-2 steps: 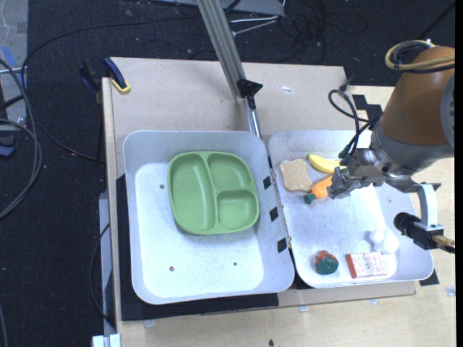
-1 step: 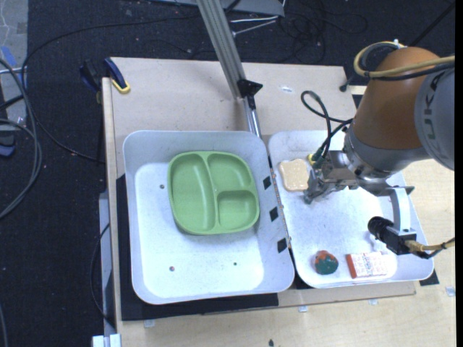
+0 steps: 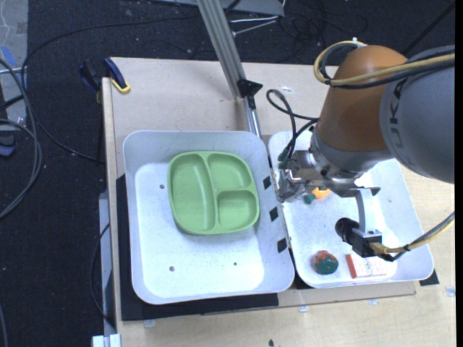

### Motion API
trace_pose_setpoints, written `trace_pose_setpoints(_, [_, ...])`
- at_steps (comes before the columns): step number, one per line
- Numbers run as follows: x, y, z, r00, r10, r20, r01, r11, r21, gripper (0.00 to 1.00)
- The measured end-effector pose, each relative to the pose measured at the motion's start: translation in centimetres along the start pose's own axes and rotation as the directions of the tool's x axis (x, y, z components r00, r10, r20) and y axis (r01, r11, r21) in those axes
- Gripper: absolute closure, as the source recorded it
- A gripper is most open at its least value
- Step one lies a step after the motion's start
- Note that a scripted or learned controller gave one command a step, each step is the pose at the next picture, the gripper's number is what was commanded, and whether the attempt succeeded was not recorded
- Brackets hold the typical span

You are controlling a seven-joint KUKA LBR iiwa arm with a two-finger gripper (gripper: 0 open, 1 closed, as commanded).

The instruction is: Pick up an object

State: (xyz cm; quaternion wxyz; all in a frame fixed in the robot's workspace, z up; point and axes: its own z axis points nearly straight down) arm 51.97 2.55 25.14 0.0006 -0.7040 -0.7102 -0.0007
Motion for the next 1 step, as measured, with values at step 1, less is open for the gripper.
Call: trace_pose_setpoints(1, [5.92, 0.77, 0.38, 1.000, 0.000, 0.001, 0.000, 1.000, -0.001, 1.00])
